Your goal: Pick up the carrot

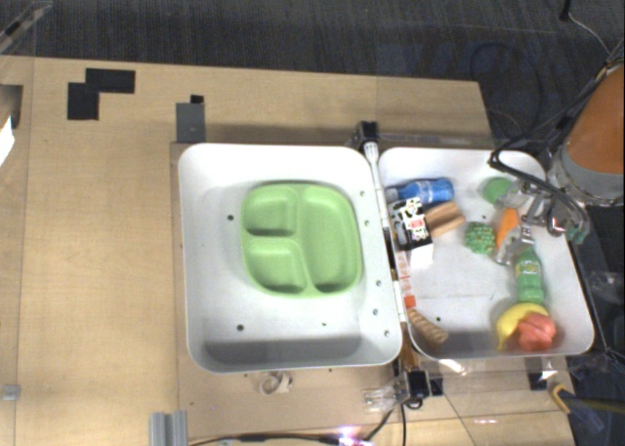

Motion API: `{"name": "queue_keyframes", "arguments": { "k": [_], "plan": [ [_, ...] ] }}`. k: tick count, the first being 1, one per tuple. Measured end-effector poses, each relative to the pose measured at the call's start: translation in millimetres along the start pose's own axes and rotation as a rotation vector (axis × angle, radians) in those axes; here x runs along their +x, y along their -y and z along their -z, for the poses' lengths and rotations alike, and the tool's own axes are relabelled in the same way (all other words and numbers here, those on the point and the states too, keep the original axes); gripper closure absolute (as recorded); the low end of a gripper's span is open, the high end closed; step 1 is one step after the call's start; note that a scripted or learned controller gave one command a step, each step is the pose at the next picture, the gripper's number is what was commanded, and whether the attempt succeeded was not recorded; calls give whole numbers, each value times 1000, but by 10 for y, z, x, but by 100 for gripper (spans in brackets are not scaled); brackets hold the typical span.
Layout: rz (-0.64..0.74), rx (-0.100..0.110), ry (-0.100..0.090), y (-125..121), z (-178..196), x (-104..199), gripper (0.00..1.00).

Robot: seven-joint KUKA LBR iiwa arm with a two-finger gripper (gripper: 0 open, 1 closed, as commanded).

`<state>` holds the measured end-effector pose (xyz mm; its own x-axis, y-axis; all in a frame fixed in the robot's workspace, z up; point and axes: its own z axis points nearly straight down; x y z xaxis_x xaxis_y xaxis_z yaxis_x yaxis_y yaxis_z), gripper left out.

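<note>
My hand (518, 229) is down in the right bin (459, 288), and the carrot (507, 226) sits right at it; whether my grip is closed, I can't tell. Broccoli (479, 237) lies just left.

Tray (298, 237) in left bin (210, 337), carrot (507, 226) in right bin (459, 283).

Small orange carrot (507, 226), tilted nearly upright, in the right bin's far right part, beside a green toy
</note>
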<state>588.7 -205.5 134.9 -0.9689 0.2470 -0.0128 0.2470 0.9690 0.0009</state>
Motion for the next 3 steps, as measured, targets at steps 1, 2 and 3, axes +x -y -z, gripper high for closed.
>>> {"name": "queue_keyframes", "arguments": {
  "k": [1,2,3],
  "plan": [
    [351,-1,1,-31,-464,-92,0],
    [126,-2,2,-109,-465,-355,0],
    [339,-2,1,-483,-3,67,0]
  ]
}}
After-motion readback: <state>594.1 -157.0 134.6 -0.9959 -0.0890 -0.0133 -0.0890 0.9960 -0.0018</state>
